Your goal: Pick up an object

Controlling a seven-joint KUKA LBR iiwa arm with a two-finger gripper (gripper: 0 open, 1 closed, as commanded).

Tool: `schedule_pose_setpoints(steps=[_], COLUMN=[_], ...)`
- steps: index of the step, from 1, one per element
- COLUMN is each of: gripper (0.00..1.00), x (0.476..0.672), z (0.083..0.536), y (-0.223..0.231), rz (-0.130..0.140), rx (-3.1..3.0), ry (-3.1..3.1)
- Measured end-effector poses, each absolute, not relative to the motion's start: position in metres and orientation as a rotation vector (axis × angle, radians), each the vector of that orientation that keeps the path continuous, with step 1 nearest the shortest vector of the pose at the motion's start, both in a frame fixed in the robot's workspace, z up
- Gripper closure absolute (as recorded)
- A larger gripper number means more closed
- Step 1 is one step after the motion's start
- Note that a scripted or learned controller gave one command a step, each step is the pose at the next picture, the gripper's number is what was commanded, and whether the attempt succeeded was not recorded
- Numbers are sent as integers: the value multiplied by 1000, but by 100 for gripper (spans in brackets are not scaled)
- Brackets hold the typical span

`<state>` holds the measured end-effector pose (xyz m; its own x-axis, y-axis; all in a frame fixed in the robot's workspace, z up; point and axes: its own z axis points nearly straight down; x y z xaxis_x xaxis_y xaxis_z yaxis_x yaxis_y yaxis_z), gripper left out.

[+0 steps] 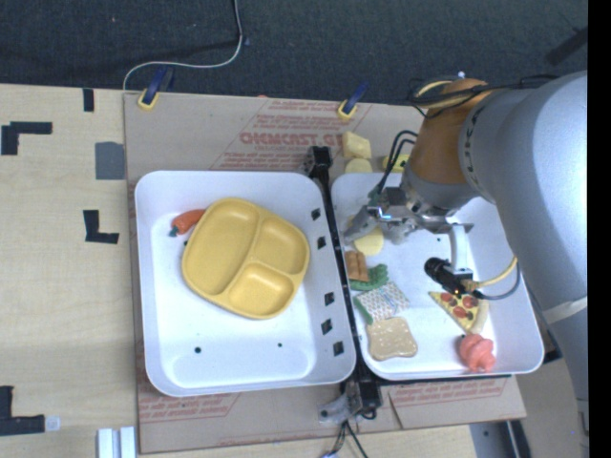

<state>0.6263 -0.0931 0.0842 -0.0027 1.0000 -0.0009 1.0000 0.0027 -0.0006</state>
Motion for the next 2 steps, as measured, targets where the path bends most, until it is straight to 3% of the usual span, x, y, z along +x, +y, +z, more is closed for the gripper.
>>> schedule_pose_setpoints(steps=[2], gripper=[0], x=[662], z=[84], y=[-100], rz=[1], rx=[2218], ry=[2224])
